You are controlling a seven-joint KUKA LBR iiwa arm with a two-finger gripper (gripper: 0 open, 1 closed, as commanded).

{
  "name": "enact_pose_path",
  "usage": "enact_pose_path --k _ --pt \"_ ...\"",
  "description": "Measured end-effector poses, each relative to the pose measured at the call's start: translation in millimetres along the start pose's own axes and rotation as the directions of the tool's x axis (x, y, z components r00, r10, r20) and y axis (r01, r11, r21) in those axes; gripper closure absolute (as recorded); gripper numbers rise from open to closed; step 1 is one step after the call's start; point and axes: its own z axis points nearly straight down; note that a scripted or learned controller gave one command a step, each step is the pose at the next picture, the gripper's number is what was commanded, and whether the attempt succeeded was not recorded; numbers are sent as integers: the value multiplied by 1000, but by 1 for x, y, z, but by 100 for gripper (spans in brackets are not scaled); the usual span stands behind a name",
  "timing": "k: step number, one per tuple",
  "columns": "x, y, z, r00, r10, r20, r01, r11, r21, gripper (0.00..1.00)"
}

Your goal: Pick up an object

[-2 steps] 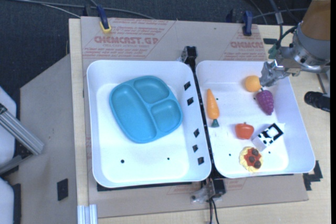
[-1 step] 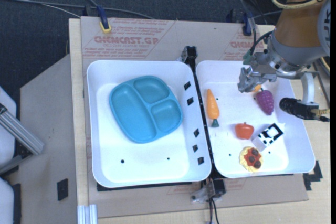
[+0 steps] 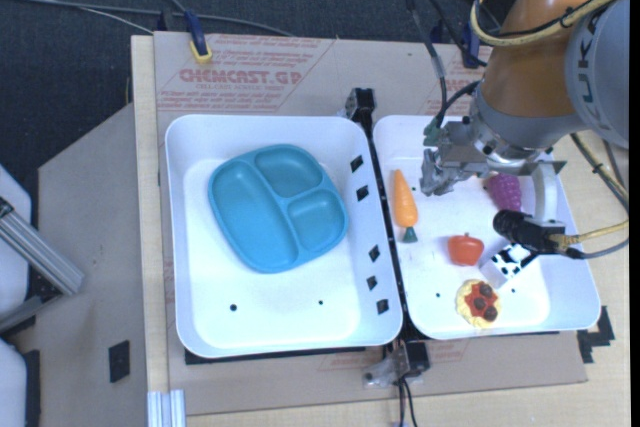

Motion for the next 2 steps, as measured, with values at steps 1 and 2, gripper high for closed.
enact_pose_path --k 1,2 --pt "48 -5 8 1000 0 1 0 1000 -1 100" --pt "97 -21 19 1000 0 1 0 1000 0 100"
